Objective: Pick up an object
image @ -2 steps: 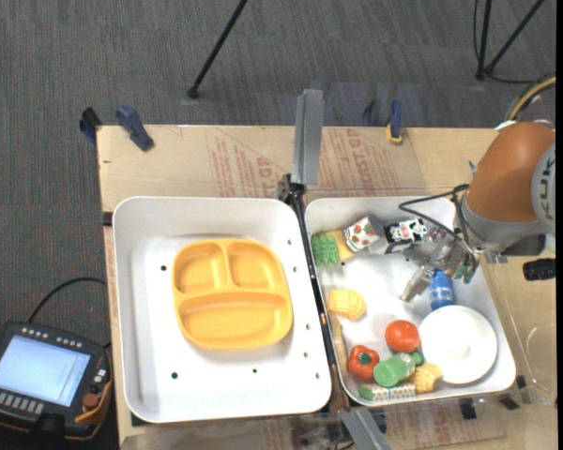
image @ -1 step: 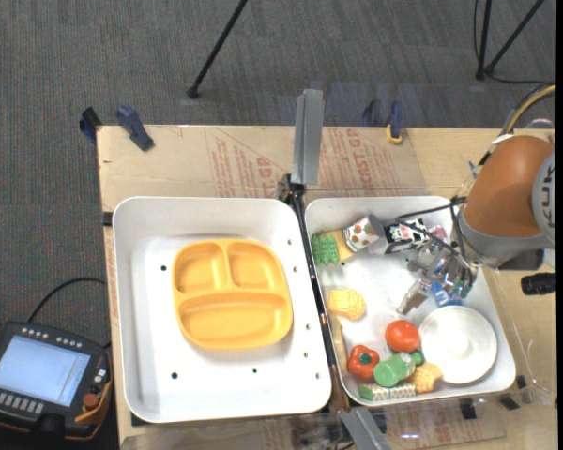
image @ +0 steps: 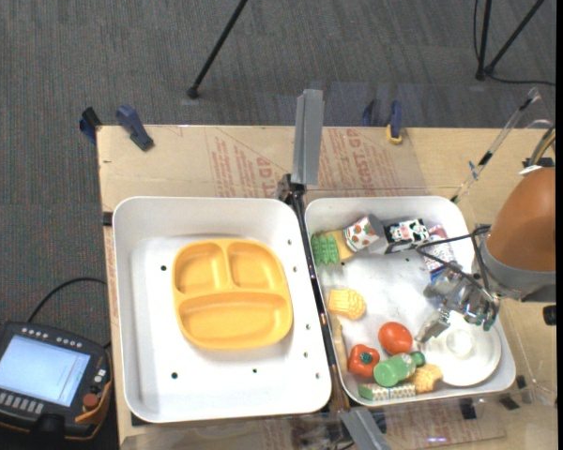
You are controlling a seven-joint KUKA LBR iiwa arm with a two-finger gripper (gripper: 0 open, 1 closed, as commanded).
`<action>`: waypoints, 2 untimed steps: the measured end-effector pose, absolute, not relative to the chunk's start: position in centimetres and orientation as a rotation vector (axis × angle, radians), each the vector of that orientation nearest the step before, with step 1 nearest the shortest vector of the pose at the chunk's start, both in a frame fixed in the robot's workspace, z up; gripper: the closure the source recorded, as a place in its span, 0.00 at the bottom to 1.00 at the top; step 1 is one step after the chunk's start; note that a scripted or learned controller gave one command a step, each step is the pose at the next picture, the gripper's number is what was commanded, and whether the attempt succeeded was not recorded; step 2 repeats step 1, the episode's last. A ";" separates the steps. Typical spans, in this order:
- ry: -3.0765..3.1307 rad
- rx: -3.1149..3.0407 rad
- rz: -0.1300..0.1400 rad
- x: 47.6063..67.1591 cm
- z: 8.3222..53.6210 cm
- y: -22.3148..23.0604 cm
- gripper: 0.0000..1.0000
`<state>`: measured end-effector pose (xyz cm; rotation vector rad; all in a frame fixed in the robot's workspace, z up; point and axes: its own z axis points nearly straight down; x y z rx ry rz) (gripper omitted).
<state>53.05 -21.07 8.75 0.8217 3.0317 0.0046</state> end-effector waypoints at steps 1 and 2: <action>3.046 0.762 0.004 61.0 8.8 -17.1 0.00; 3.046 0.762 0.004 61.0 8.8 -17.1 0.00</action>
